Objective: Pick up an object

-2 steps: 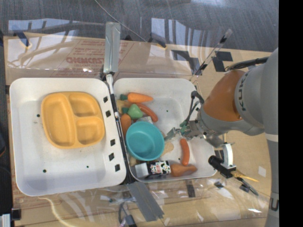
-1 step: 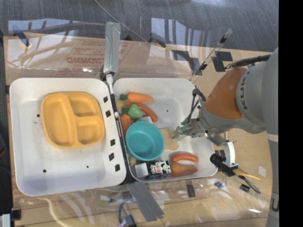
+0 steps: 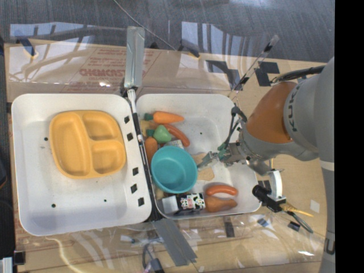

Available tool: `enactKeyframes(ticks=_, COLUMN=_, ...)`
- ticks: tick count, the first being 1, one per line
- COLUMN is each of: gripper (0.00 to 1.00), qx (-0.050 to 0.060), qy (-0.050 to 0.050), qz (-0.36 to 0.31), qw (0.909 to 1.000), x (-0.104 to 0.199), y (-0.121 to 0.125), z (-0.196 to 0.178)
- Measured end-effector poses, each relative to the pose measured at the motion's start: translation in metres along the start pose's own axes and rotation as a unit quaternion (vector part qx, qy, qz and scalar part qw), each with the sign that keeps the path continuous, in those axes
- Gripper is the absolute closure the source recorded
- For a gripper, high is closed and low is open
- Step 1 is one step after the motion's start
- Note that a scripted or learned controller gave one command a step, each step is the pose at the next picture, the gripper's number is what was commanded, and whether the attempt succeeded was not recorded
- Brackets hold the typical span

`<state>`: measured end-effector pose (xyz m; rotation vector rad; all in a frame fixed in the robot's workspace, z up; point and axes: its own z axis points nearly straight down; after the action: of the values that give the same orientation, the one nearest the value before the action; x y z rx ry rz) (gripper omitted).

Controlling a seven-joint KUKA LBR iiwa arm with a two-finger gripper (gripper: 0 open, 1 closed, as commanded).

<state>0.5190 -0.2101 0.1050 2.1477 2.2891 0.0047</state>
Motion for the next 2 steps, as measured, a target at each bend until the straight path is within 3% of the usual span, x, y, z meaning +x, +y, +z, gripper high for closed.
enactKeyframes(ticks=1, gripper=1.0, qx=0.0, qy=0.0, qz=-0.003, qw=1.0, x=0.0003, y=0.0007, z=-0.0096)
enactKeyframes(ticks=2, gripper=0.0, qx=0.0, qy=0.0, qz=-0.003, qw=1.0, x=0.0004, y=0.0007, z=-0.0095)
